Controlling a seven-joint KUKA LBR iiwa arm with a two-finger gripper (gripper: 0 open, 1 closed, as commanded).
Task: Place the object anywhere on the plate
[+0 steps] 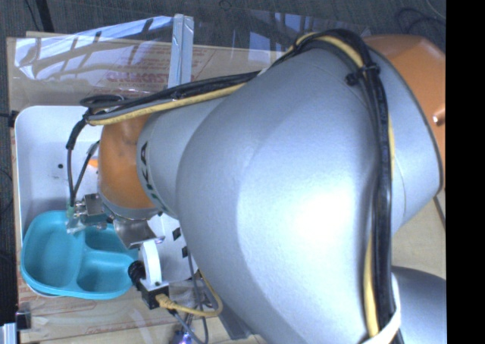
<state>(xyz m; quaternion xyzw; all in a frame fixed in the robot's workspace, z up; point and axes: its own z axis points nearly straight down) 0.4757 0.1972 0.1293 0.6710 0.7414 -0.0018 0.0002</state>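
Partly over blue plate [54, 258], grey arm [303, 183].

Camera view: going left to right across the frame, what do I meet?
Left wall of the white bin → blue plate → orange band → grey arm body.

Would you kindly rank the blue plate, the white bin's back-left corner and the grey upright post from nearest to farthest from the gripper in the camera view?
1. Blue plate: right beside the gripper, front left.
2. White bin's back-left corner: behind the plate, far left.
3. Grey upright post: farthest, at the back.
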